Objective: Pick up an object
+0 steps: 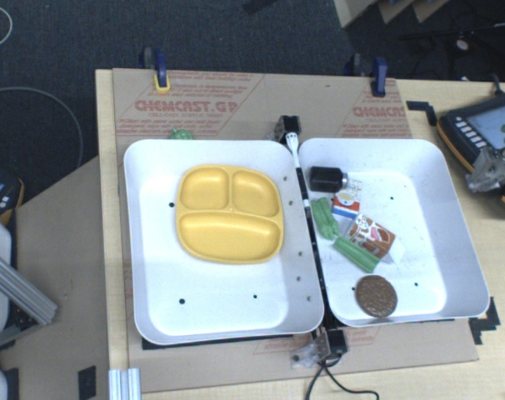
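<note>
The right bin (436,182) holds several small objects. A black block (325,178) lies near its back left. Beside it are a small red, white and blue carton (347,202), a green piece (323,218) and a second green stick (355,254). A brown and white packet (374,236) lies in the middle. A round brown disc (376,296) rests near the front edge. The left bin (152,248) holds a yellow divided plate (230,213).
The bins sit on a brown cardboard sheet (119,140) held by blue clamps (159,67) at the back. A yellow and black handheld device (477,132) lies at the far right. A cable (323,365) runs off the front edge.
</note>
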{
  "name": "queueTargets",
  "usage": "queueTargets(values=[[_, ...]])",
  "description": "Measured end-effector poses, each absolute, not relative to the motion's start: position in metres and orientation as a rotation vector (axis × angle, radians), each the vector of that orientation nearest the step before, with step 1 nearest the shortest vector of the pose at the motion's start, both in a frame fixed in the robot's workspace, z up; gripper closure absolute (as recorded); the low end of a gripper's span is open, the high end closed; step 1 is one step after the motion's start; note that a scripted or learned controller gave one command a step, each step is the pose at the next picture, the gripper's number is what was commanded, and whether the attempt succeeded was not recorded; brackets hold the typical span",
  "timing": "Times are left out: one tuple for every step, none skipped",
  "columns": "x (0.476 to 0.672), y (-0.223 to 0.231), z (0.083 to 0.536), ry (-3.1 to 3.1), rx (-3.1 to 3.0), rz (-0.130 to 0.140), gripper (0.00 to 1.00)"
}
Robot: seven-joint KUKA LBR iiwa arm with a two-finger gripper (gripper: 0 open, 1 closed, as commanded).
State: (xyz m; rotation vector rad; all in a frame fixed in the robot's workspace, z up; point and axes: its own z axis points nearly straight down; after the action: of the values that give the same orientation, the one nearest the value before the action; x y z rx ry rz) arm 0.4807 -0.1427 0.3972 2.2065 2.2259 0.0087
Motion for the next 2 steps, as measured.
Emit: queueTargets(values=[[0.48,-0.151,0.544,2.211,2.207,0.014,1.0],[0.48,-0.225,0.373,2.22,2.233,-0.007,1.0]])
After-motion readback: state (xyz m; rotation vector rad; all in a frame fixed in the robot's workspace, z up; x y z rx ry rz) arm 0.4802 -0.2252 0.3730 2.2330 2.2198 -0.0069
